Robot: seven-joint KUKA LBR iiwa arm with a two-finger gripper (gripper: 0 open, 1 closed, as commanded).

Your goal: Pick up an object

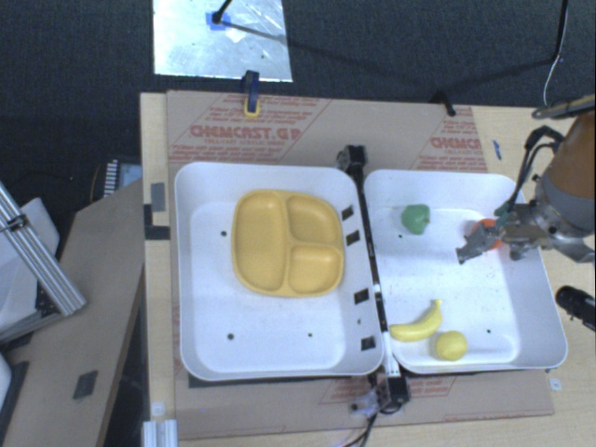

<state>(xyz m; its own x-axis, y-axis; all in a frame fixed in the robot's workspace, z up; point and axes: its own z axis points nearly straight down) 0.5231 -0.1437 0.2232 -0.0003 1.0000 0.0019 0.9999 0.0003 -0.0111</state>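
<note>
Camera view: green object (415,218) lies left of fingers (470,248), apart.

— What sort of place?
— A robot lab, by the look of it.
— Why a lab?
— Two white bins (279,366) side by side on a cardboard-covered worktop (317,124). Metal frame rails (33,250) at the left. Cables (559,26) hanging over dark carpet (74,45).
— And toys?
— Plastic play food: banana (416,323), lemon (451,345), green pepper (415,218). Yellow split plate (286,242).
</note>
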